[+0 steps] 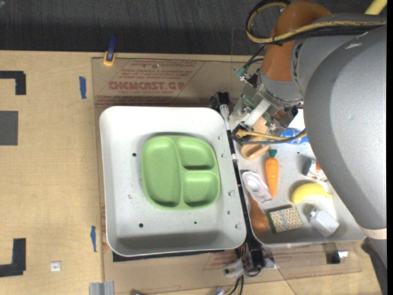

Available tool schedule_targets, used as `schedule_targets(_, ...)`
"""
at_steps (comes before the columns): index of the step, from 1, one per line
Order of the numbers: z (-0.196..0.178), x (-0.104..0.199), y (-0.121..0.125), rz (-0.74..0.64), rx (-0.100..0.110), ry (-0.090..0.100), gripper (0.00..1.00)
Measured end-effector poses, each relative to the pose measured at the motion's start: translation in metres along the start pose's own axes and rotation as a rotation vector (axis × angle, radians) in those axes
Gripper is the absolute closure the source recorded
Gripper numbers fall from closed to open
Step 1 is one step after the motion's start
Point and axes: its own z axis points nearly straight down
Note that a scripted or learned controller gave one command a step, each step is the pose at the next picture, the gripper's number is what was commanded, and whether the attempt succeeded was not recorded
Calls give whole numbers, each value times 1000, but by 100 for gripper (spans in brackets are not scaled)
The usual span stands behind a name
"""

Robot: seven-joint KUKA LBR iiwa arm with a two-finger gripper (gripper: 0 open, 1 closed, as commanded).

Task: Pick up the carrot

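Hand (256,123): poised low over the far end of the right bin (295,235), at the end of the grey arm (350,103); whether it is open or closed cannot be told, as the wrist covers it. Nothing shows in its grip.

Wooden pieces (261,137): pale sticks and a rounded block directly beneath the hand, touching or nearly so; they crowd the spot where the hand hovers.

Carrot (272,172): the task's thing. It lies just beside the hand, toward the bin's middle, lengthwise, green top pointing at the hand, orange tip pointing away. It rests free on the bin floor, ungrasped. Judgement: the hand is slightly off to the side of it and needs to shift over before closing.

White packet (256,186): just beside the carrot, against the wall shared with the other bin; close enough to get caught in a wide grasp.

Yellow fruit (309,193), patterned sponge (285,218), white bottle (323,220): further from the hand, past the carrot, clustered under the arm.

Left bin (116,165): beside the hand across the shared wall; holds a green divided plate (179,171), centred, nothing on it.

Worktop (49,165): brown board bearing both bins, with blue tape marks (83,86).
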Motion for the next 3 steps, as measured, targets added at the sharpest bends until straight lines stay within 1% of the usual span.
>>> schedule_targets(1,1,-51,-90,-55,5,-1,0)
schedule_targets(2,1,-111,-64,131,7,-3,0)
schedule_targets(3,1,-126,-19,333,-3,1,0)
